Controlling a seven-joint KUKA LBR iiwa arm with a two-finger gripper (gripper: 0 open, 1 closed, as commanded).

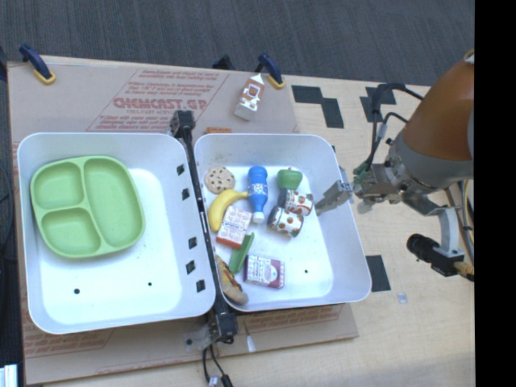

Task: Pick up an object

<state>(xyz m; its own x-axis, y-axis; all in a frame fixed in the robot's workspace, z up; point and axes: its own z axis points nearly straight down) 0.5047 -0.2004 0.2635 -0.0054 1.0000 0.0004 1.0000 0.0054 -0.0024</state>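
Over on the right side, the arm (439,127) reaches in and the gripper (332,195) sits at the right bin's (343,252) right wall, low over the rim. Can't tell how its jaws stand from this angle, and nothing shows between them.

All the stuff is bunched in the left half of the right bin. Toward the far end there's a cookie (218,179), a blue bottle (257,190) lying beside it, and a green pepper (289,178) right of that. A banana (223,206) curves just near of the cookie, touching a small red-and-white box (234,227). A spotted can (286,221) and another little can (299,203) lie nearest the gripper, just left of it but apart from it. Nearer still there's a green cucumber-looking thing (240,252), a maroon carton (264,271), and a hot dog (229,285) up against the left wall.

The left bin (105,297) holds a green divided plate (86,205) in its far left part. On the tabletop (419,329), beyond the bins, a small milk carton (250,97) lies on a cardboard sheet (153,95) held by blue clamps (36,63).
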